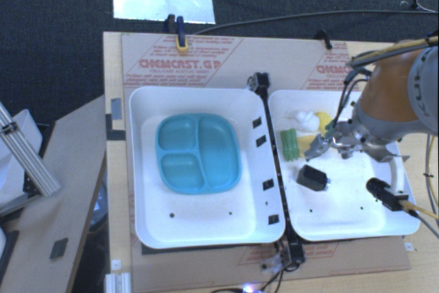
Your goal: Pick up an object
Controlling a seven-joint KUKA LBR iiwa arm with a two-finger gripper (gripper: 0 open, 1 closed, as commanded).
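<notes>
Camera view: gripper (321,145) low in right bin (343,226), mid-right of frame, among green block (289,144), yellow-white item (309,121), black object (312,178). Finger spread: cannot tell. Approach step; next, descend squarely onto one object, close.

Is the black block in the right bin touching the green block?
Apart. The camera view shows bare white bin floor between the black block and the green block, which lies farther back near the divider.
</notes>
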